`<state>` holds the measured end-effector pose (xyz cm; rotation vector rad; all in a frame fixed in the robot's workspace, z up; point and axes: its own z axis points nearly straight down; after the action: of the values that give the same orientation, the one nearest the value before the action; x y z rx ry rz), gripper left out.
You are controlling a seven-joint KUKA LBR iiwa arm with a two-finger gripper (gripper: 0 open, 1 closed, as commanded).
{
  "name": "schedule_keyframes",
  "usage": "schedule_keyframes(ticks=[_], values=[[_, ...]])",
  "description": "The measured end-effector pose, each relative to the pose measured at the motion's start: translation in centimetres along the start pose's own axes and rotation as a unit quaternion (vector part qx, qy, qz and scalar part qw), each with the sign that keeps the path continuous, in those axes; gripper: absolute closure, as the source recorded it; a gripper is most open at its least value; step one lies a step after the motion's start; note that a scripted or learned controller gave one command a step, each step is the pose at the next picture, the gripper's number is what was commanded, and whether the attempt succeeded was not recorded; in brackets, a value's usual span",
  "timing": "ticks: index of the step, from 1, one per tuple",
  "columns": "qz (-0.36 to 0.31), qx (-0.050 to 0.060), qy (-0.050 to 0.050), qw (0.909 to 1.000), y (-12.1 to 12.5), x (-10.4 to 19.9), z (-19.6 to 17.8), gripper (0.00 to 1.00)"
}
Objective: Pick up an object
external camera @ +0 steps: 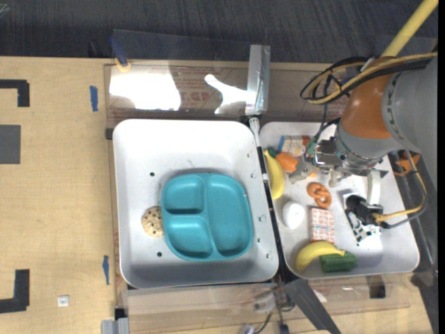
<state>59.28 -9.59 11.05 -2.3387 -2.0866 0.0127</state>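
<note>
Arm [389,110] is reached in from the right and bent downward over the right bin [403,256], its orange-banded wrist set above the bin's far half, with the gripper [327,160] lowered just beside the pretzel [320,194]. Whether the jaws are spread or pressed together cannot be told. Around the pretzel are seen an orange piece [287,163], two bananas [275,176], a white egg-like object [295,215], a checked packet [322,226] and a green item [338,261].

Bright, even overhead light; blown-out glare on the clear panel [142,89]; slight softness.
</note>
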Motion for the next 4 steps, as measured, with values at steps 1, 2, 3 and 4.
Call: schedule_keyframes(ticks=[1, 2, 3, 4], values=[[-0.002, -0.016, 0.0, 0.9999, -4.7, -1.0, 1.9, 0.0], [-0.001, -0.02, -0.002, 0.9998, -4.4, -1.2, 0.8, 1.0], [-0.001, -0.018, -0.002, 0.9998, -4.4, -1.2, 0.9, 0.0], [-0.058, -0.019, -0.002, 0.9981, -5.6, -2.2, 1.8, 0.0]])
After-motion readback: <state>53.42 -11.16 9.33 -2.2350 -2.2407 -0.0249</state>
